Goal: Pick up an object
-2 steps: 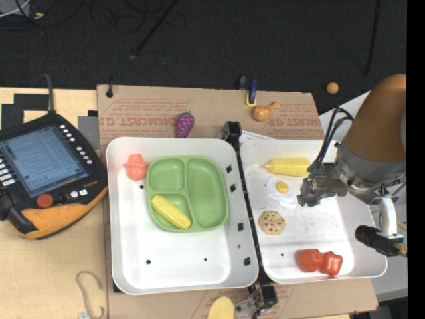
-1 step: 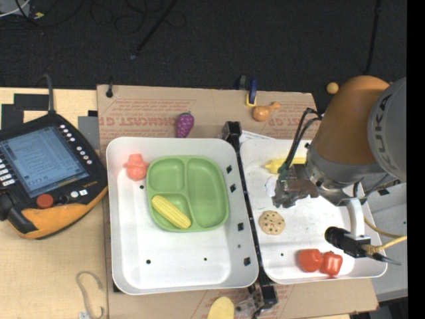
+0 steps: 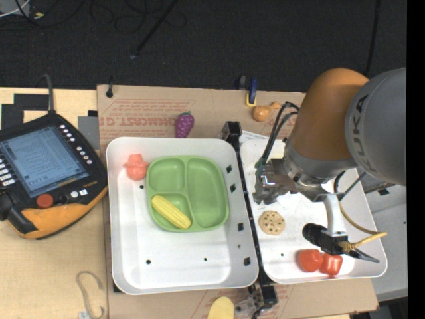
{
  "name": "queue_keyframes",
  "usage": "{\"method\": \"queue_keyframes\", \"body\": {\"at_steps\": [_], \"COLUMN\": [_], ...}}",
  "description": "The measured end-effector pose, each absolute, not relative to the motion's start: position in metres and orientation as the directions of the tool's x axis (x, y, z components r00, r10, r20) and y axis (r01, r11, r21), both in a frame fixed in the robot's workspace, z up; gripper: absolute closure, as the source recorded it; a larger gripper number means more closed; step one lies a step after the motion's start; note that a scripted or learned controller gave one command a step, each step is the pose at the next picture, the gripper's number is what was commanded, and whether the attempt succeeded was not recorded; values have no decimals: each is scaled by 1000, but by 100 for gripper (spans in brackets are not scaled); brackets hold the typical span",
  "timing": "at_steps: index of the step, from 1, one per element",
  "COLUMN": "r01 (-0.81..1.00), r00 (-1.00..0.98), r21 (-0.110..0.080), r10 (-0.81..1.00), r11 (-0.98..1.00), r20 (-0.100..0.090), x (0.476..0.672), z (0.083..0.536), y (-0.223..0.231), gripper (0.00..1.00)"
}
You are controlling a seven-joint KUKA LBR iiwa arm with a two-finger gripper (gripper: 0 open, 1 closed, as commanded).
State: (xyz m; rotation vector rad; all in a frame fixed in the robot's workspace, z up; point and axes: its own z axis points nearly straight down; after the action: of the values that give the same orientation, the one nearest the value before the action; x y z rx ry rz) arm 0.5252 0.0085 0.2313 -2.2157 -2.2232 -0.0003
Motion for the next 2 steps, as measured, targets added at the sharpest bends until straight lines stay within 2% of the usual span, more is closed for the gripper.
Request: {"method": "queue_keyframes", "body": {"at_steps": [1, 2], "r01": [1000, 1000], "r00": [-3, 0], "r21": [-3, -5], "r10": [1000, 1000], "r11": [3, 0], "r20": [2, 0], "x": [522, 511], "z": [232, 223], "y": [52, 62], "gripper": [100, 100]}}
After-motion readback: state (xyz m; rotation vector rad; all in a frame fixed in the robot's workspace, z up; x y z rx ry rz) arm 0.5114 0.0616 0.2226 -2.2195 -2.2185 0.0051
